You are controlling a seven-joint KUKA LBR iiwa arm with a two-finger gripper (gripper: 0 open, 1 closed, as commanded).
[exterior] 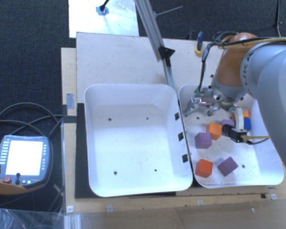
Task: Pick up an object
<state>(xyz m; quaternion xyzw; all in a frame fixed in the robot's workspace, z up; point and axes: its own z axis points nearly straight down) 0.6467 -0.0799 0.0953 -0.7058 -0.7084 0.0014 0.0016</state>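
over the right bin point(271, 175), jaws point(199, 104) near blocks point(203, 140).

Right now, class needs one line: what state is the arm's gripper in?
Gripper: cannot be told; it hangs over the right bin near its upper left corner, with no block seen in it.

Landmark: right bin point(276, 178)
Orange blocks: one point(204, 168) near the front wall, one point(214, 130) at mid-bin
Purple blocks: one point(203, 140) left of centre, one point(227, 165) near the front, tilted
Blue block point(247, 123): towards the back, partly hidden
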